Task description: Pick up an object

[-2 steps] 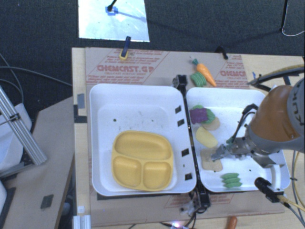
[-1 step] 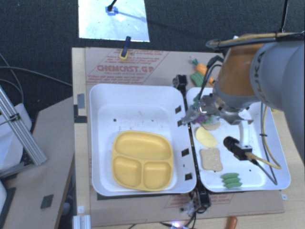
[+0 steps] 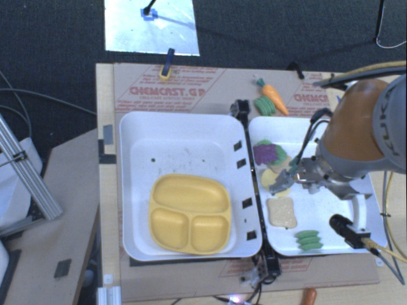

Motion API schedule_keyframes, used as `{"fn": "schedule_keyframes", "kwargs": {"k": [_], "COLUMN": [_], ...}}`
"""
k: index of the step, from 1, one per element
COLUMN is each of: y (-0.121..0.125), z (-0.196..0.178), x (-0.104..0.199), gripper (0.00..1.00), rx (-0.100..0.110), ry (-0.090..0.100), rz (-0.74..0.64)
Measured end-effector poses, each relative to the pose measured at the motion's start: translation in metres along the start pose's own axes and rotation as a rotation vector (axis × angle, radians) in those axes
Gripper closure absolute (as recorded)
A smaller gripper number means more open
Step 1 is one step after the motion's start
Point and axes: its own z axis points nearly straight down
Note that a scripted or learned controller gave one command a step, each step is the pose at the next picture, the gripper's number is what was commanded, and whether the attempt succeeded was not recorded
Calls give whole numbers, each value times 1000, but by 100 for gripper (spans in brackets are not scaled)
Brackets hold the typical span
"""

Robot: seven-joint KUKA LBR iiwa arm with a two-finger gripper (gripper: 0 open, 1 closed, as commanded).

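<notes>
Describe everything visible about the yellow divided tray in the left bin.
The yellow divided tray lies flat on the floor of the left bin, toward the near side. It looks like smooth moulded plastic, with rounded corners and three hollows: one long compartment across the far side and two smaller ones side by side across the near side. All three hollows hold nothing. Its near edge sits close to the bin's front wall; whether they touch is unclear. Nothing else rests against it.

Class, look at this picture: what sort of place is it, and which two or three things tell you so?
Probably a robotics lab bench for grasping trials. A robot arm reaches over two white bins; toy food such as a carrot lies about; loose cables trail over the floor.
</notes>
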Motion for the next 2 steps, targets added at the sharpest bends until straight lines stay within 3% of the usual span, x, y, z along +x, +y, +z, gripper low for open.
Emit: {"fn": "schedule_keyframes", "kwargs": {"k": [1, 2], "y": [-15, -19], "z": [-164, 8], "x": [-27, 7], "gripper": [0, 0], "rx": [-24, 12], "ry": [-2, 4], "rz": [-7, -7]}}
